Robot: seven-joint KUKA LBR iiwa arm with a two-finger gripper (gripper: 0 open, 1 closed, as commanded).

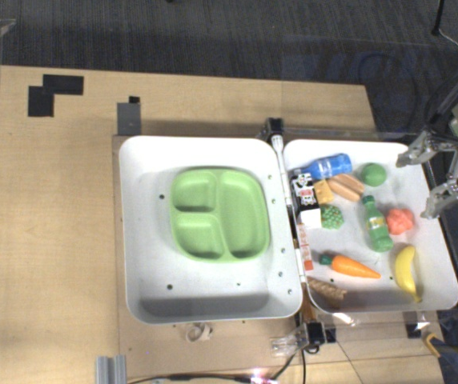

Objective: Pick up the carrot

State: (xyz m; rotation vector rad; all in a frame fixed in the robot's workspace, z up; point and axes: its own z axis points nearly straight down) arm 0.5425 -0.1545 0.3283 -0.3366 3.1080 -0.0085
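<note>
Orange plastic carrot [352,267] lies flat near front of right white bin [433,294], pointed end toward yellow banana [406,271] just beside it. Behind carrot: green bottle [375,224], red-pink fruit [400,220], blue can [325,167], green ball [373,174]. Left white bin [145,278] holds green divided tray [218,213]. Claw [435,178] at right bin's far right edge, fingers spread, nothing between, well apart from carrot.

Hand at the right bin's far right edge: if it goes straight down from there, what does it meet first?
Probably bare floor of the right bin beside the red toy. The hand looks well off from the carrot, though depth is unclear.
</note>
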